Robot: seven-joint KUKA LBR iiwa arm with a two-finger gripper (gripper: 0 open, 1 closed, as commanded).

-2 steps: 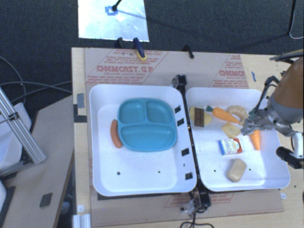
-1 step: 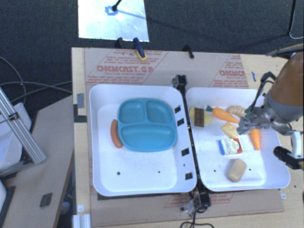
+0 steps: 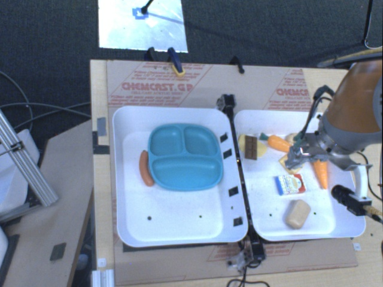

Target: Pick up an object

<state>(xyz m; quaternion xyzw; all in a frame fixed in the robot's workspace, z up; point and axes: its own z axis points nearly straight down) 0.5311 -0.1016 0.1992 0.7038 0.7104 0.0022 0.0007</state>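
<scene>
My gripper (image 3: 294, 160) hangs low over the right bin (image 3: 263, 220), just above a small blue and white carton (image 3: 290, 184). Whether its fingers are apart is not visible from here. An orange carrot (image 3: 321, 173) lies just right of the gripper, and a second orange carrot (image 3: 278, 143) lies to its upper left. A brown block (image 3: 251, 147) rests on a pale yellow piece near the bin's left wall. A tan bread roll (image 3: 297, 213) sits near the front of the right bin.
The left bin (image 3: 128, 220) holds a blue divided plate (image 3: 185, 157) with a sausage (image 3: 145, 168) beside its left edge. A black divider with clips (image 3: 233, 160) runs between the bins. A metal frame (image 3: 24, 166) stands at far left.
</scene>
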